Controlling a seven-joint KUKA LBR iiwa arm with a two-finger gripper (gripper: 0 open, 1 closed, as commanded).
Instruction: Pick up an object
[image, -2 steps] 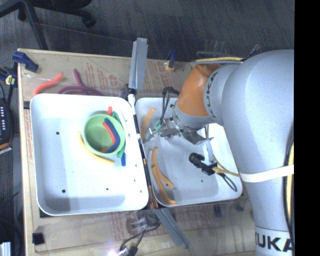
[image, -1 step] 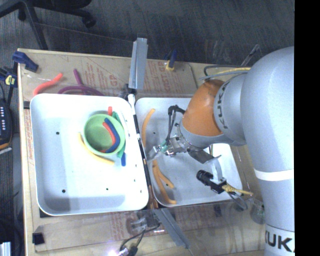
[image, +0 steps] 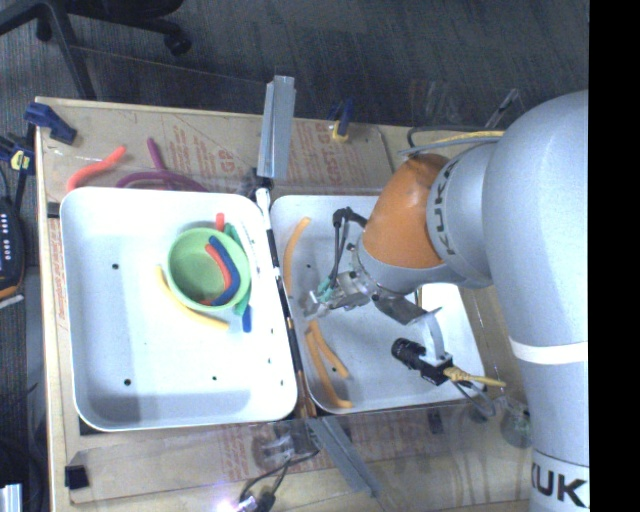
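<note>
Gripper (image: 330, 292) sits low in the right shallow white bin (image: 455, 310), its tip just above the far end of a curved orange plastic strip (image: 328, 362); whether it is parted I cannot tell. Reaching seems underway; next likely calls for closing on the strip, then lifting.

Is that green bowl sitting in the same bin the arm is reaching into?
No. The green bowl sits in the left bin, while the arm reaches into the right bin.

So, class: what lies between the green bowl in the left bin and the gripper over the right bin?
In the camera view, between the green bowl and the gripper lie the bins' adjoining rims and a curved orange strip.
</note>
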